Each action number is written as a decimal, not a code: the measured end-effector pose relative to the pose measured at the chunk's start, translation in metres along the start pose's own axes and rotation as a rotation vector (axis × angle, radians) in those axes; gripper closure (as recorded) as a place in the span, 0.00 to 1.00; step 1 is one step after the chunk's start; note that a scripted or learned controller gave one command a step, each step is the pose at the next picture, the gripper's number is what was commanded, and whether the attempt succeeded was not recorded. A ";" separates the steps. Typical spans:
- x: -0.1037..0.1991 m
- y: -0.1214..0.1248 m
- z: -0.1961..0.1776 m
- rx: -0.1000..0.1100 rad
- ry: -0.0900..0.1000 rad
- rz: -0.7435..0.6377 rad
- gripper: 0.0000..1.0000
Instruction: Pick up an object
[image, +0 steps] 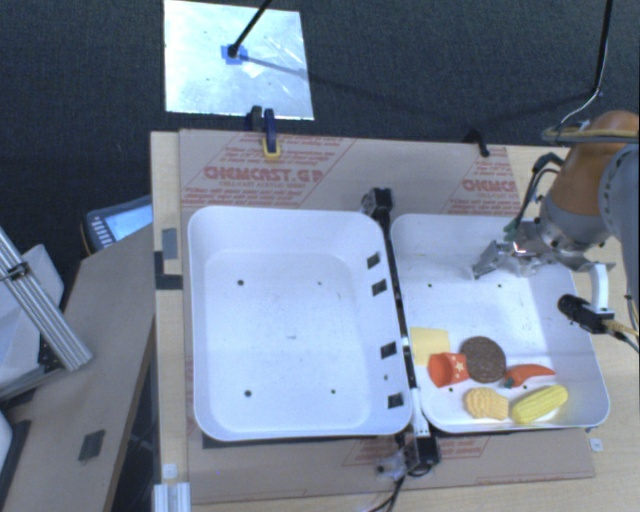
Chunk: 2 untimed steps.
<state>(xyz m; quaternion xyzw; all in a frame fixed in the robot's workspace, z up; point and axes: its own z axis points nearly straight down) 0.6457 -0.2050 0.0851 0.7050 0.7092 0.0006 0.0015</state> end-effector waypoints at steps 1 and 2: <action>0.000 0.000 0.000 0.000 0.000 0.000 0.00; 0.000 0.000 0.000 0.000 0.000 0.000 0.00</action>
